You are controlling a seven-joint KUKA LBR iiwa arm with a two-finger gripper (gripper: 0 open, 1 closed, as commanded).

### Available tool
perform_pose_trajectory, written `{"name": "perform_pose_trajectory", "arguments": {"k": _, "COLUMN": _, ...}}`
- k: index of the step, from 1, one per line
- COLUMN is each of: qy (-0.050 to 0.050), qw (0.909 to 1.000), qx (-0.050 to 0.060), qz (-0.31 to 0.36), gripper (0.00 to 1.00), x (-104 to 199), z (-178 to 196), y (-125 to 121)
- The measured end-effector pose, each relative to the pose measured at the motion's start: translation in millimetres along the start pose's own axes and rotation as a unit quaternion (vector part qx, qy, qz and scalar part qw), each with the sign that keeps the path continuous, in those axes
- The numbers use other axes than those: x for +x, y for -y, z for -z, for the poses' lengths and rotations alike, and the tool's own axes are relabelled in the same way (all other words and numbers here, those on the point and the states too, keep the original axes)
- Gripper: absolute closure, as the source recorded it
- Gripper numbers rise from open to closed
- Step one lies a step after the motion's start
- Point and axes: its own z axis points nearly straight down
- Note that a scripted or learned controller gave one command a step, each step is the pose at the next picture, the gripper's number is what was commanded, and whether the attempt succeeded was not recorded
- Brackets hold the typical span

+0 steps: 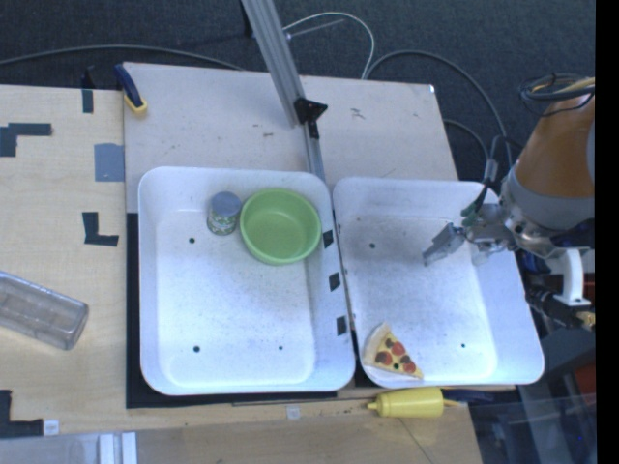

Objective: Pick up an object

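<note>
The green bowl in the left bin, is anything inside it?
The green bowl looks bare inside, just its green bottom. A small can stands beside its left rim. Whatever lies under the bowl is covered.

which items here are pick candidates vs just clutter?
In the bins, pickable:
- green bowl
- can
- pizza slice
- gripper over the right bin

Lying about on the bench:
- yellow bottle
- clear container
- blue-yellow clamp
</note>
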Motion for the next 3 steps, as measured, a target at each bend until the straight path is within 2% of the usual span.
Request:
{"name": "perform_pose_trajectory", "arguments": {"k": 1, "qy": 0.0, "qw": 1.0, "qx": 0.0, "qz": 0.0, "gripper": 0.0, "x": 0, "z": 0, "y": 0}}
{"name": "perform_pose_trajectory", "arguments": {"k": 2, "qy": 0.0, "qw": 1.0, "qx": 0.003, "qz": -0.001, "gripper": 0.0, "x": -8, "z": -57, "y": 7}}
{"name": "perform_pose_trajectory", "arguments": {"k": 3, "qy": 0.002, "qw": 1.0, "qx": -0.001, "qz": -0.001, "gripper": 0.0, "x": -9, "z": -117, "y": 4}}
